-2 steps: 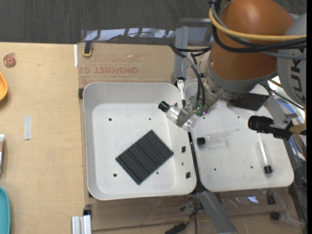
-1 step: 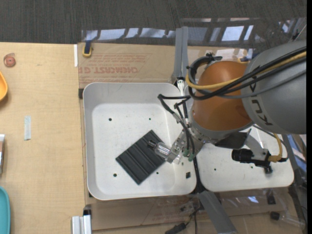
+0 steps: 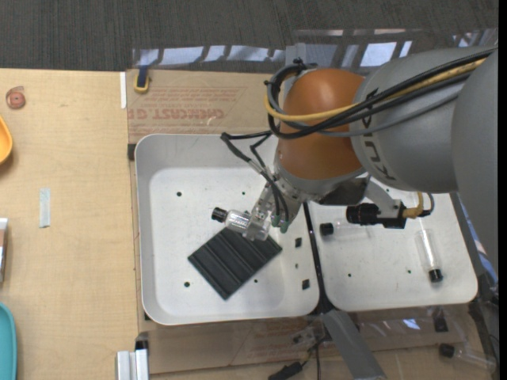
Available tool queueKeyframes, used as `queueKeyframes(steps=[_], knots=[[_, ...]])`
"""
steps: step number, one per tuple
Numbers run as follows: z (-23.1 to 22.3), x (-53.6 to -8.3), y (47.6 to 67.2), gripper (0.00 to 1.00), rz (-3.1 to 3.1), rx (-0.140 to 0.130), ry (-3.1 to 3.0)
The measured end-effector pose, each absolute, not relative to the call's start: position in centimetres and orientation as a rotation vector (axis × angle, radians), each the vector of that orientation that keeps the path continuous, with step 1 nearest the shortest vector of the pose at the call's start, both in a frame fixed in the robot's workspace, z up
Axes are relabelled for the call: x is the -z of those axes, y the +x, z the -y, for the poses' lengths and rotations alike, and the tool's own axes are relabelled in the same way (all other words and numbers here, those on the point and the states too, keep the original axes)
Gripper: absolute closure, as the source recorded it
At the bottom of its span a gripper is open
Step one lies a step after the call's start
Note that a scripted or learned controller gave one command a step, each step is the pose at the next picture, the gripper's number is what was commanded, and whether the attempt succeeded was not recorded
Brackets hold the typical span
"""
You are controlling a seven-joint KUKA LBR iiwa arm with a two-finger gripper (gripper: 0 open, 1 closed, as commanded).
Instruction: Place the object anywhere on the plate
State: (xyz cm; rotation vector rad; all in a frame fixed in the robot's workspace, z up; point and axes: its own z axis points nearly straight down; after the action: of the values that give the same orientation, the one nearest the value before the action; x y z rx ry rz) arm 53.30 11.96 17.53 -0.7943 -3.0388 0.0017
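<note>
Two white bins [image 3: 150,236], one black plate [image 3: 230,264], three vials [image 3: 238,218].

end effector [image 3: 265,216] fingers too blurred to tell; arm [image 3: 428,125] cut off right

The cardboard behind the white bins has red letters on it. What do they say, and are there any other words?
Cardboard: two lines of red print, upside down from this camera and too blurred to read for sure.
Grey arm: dark lettering at its lower edge, partly hidden, unreadable.
No other words.
</note>
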Motion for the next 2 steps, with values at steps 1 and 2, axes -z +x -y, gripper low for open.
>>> queueKeyframes(steps=[1, 2], knots=[[-4.8, -19.1, 50.0, 1.0, 3.08, -0.001, -0.614], [-12.9, -19.2, 54.1, 1.0, 3.11, 0.0, -0.448]])
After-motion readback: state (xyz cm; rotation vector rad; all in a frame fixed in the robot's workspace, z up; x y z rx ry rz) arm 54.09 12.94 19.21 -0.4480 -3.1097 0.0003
